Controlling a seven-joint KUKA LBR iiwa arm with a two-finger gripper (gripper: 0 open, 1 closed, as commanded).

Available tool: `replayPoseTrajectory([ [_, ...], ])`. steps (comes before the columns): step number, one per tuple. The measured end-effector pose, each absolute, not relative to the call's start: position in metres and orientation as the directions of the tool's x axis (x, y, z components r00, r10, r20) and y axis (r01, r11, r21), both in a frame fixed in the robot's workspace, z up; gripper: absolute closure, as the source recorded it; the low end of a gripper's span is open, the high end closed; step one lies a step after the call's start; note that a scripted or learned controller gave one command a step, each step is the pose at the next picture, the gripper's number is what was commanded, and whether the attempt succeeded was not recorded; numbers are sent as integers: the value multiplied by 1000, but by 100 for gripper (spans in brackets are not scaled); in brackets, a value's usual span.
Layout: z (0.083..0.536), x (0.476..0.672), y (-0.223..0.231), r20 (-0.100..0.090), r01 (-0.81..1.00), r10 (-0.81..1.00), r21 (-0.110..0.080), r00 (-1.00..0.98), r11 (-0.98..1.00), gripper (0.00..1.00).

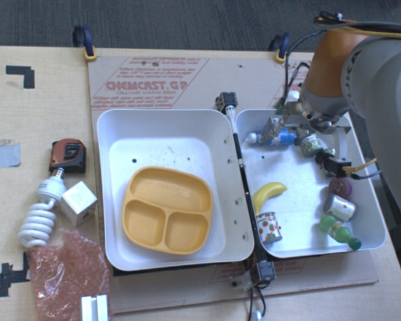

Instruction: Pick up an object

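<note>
Printed in red on the brown board [154, 79] behind the bins: "CHEMCAST GP", apparently, the last letters blurred. Smaller red lines above and below it, too fine to be read. Nothing legible elsewhere.

bins [162, 122]: smooth white plastic, slight sheen | divided tray [167, 209]: matt yellow-orange plastic | banana [268, 194]: glossy yellow plastic | bench board [154, 82]: brown paper-faced sheet, red print | spiral bulb [40, 214]: glossy white glass | bag [67, 273]: crinkled reddish film | arm band [331, 59]: satin orange casing
</note>
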State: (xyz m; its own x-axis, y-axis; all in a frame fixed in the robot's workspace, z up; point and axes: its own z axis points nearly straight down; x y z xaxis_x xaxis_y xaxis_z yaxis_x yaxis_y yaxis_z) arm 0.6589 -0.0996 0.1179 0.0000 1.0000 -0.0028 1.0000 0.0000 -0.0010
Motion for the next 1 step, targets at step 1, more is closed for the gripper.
replayPoseTrajectory([
  [1,128,659,-100,-4,1000,1000,0,0,0,100],
])
